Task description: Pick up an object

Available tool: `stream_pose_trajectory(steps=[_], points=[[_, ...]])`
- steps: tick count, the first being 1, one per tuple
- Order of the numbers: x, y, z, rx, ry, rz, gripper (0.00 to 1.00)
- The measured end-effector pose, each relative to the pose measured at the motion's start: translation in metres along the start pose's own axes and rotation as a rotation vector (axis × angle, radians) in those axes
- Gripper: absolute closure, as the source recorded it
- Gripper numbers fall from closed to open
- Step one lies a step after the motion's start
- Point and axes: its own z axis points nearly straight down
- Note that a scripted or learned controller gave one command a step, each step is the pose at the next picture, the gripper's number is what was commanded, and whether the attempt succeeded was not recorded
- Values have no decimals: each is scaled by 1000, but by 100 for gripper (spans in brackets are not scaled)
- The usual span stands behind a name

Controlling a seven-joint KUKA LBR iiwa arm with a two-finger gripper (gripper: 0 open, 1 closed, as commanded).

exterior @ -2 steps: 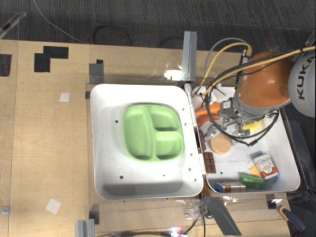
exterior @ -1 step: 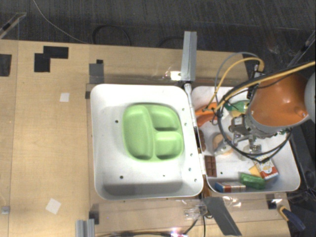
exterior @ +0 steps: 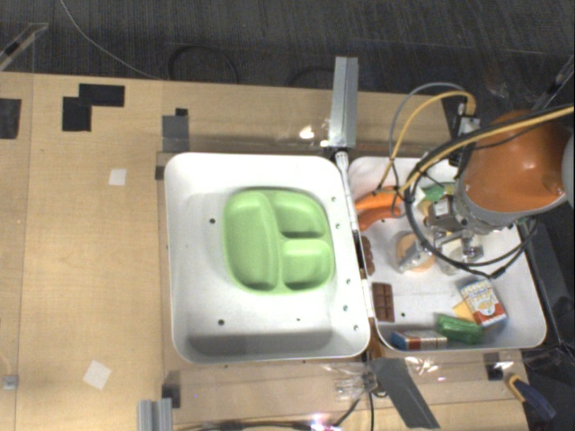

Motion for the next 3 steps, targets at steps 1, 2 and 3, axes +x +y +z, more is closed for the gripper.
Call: stream_pose_trajectory(steps=[1, 2, 3], points=[[-5, -4, -14, 12, -5, -4, 100], [-5, -46, -134, 4, 3, 99, 100], [-24, -82, -159, -3, 1, 240, 100]])
